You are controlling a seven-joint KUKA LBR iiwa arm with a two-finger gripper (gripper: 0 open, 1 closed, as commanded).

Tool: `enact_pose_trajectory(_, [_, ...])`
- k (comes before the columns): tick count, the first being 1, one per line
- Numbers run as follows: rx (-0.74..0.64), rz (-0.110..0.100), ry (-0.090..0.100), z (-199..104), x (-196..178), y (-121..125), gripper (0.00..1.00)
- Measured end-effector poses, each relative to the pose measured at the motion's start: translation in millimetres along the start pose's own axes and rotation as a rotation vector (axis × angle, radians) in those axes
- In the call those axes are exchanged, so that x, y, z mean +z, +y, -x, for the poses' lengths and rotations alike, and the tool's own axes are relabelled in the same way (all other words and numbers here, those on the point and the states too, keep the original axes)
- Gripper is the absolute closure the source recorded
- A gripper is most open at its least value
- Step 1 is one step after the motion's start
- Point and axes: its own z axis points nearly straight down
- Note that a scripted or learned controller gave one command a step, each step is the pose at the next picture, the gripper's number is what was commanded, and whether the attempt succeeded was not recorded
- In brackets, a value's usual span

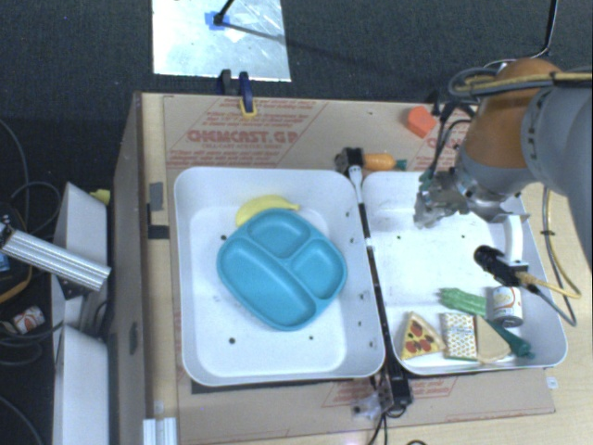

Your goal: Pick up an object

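Nearest, a pizza slice (422, 336), cracker (460, 335) and can (505, 305) are lying in the right bin (408, 248). A blue tray (281, 267) is sitting in the left bin (204, 276). Farther back, the gripper (429, 213) is hovering over the right bin, carrying nothing visible.

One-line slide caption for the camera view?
Pincer hovers over right bin near pizza slice; blue tray fills left bin.

A blue tray (282, 269) is sitting over something yellow (262, 207) in a white bin (206, 341). A red and yellow pizza slice (420, 336) is lying beside a speckled tan block (459, 335).
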Motion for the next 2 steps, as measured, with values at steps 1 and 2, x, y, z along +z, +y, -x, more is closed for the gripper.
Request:
enact_pose_trajectory(1, [-0.002,0.003,0.001,-1,-11,1,1.00])
enact_pose_trajectory(2, [-0.004,0.005,0.003,-1,-21,2,1.00])
